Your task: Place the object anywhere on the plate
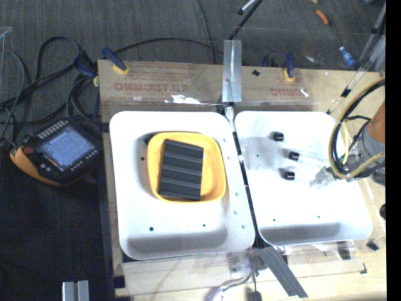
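2 shallow white bins side by side on the table (188,86). Left bin (128,187) holds a yellow plate (216,168), roughly square with rounded corners, sitting toward the bin's back half. A dark grey ribbed block (182,168) lies flat on the plate, about centered, long side running front to back, slightly tilted; it sits fully within the plate's rim.

Right bin (313,221) has 3 small black cylinders: 1 nearest the back (277,136), 1 in the middle (292,156), 1 nearest the front (288,175). They form a loose line in the bin's center-left area, apart from each other, none touching.

The arm (378,129) enters at the right edge of the table, orange band visible, with yellow and black cables (340,144) looped beside it. The gripper (322,177) hangs over the right bin's right side, near the bin's right wall, to the right of the cylinders and apart from them. It is pale and blurred against the white bin; cannot tell how far the fingers are spread or whether anything is between them.

A teach pendant (59,150) with a lit screen lies on the floor off the table's left edge, cables trailing. 2 clamps on the table's back edge, 1 blue (114,59) at the left corner, 1 (289,68) further right.
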`<state>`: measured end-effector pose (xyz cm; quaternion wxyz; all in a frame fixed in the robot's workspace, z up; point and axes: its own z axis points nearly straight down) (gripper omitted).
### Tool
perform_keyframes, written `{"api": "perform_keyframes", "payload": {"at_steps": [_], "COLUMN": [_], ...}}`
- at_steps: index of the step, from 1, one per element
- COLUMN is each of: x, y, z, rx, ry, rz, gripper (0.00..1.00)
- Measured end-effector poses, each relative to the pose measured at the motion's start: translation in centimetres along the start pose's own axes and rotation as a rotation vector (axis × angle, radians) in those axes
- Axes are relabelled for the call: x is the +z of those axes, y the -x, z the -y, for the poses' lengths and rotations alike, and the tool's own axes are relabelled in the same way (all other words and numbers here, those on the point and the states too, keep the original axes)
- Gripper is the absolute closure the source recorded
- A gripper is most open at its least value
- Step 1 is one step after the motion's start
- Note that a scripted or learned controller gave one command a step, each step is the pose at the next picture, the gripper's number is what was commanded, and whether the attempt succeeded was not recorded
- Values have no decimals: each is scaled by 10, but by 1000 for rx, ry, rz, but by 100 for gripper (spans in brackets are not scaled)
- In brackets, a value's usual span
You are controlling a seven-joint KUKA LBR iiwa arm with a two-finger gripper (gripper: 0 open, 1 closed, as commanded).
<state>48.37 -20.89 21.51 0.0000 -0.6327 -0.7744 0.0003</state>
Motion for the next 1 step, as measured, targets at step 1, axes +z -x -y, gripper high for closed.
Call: {"api": "perform_keyframes", "payload": {"at_steps": [1], "x": [0], "y": [0], "z": [0], "rx": [0], "ry": [0], "rz": [0], "gripper": [0]}}
